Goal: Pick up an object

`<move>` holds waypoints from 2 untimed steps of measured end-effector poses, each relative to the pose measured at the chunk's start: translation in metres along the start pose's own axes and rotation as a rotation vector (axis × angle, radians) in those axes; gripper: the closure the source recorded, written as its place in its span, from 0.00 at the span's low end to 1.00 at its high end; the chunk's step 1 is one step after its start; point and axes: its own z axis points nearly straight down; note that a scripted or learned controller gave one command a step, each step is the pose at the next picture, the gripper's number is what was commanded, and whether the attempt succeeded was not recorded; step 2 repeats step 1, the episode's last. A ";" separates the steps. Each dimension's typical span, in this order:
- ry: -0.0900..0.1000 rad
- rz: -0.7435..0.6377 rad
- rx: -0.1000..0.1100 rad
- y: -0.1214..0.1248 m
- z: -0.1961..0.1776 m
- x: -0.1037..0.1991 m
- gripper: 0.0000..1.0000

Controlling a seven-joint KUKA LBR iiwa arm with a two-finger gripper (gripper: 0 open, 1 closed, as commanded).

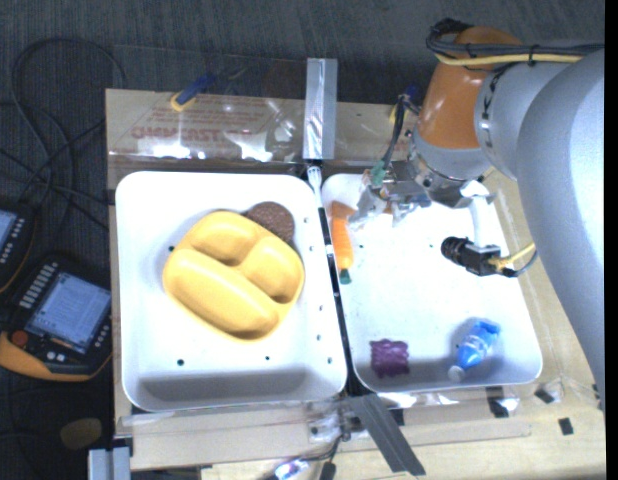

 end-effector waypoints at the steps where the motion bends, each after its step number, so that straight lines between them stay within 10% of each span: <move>1: -0.003 -0.042 0.000 0.016 0.000 -0.008 1.00; 2: -0.003 -0.042 0.000 0.016 0.000 -0.008 1.00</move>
